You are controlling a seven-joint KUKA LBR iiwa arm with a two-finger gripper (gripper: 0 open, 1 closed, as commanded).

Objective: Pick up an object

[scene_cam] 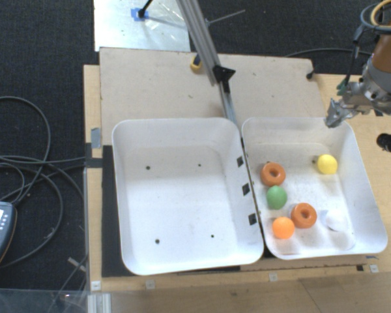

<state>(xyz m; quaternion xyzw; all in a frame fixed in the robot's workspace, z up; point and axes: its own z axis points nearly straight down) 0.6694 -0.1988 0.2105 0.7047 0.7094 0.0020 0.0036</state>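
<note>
Lying in the right bin (pixel 362 175): round, smooth yellow ball (pixel 326 164).

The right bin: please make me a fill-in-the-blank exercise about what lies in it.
1. The right bin holds ____ brown rings.
2. The ball nearest the gripper is ____.
3. The green ball lies between a ring and the ____ ball.

Missing words: two; yellow; orange
</note>
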